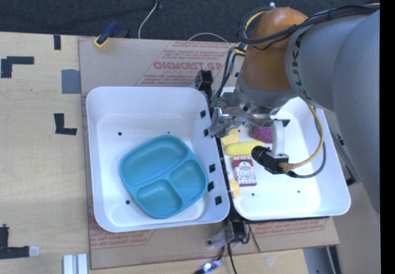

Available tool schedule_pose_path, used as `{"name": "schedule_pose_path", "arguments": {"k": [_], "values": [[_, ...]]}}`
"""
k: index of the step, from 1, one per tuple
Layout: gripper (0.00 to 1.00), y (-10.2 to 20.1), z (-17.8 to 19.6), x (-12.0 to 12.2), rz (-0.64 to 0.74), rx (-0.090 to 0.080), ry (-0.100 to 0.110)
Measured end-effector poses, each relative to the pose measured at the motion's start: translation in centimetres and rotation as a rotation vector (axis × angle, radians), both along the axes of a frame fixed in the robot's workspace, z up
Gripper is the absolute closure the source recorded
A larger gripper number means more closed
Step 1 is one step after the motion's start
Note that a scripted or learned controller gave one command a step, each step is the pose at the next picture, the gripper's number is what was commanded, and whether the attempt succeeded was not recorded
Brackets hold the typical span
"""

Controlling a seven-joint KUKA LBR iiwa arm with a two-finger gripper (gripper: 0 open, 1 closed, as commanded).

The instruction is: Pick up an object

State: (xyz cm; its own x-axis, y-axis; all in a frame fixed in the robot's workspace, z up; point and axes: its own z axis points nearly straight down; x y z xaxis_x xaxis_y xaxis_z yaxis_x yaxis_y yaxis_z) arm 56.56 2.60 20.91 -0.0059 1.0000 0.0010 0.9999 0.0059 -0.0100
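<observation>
Cardboard sheet (179,63) under two white bins (102,118), on wooden bench (37,143).

Two white bins (99,112) side by side — cardboard sheet (154,63) beneath.

Red print on the cardboard sheet (179,66) reads roughly "CHEMCAST GP"; other lettering is illegible.

Yellow object (241,149) lies flat near the right bin's (321,205) nine o'clock wall, red-white packet (245,172) touching at its six o'clock
</observation>
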Motion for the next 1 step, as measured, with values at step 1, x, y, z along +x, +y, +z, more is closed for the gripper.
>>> {"name": "schedule_pose_path", "arguments": {"k": [1], "values": [[1.0, 3.96, -0.43, -2.66, 0.0, -0.001, -0.001]]}}
